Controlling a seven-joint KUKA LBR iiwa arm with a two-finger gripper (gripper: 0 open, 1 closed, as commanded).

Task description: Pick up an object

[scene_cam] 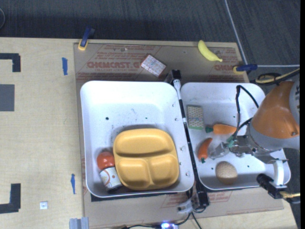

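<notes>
We are seeing the gripper (223,148) hovering low in the right bin (248,93), just beside the carrot (224,129); we cannot tell its grip.

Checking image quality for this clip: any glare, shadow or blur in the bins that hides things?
Camera view: even light, white bins bright, left bin not blown out; soft shadow beneath the yellow tray; gripper area is soft and cluttered, fine detail unreadable; carrot and potato read clearly.
</notes>
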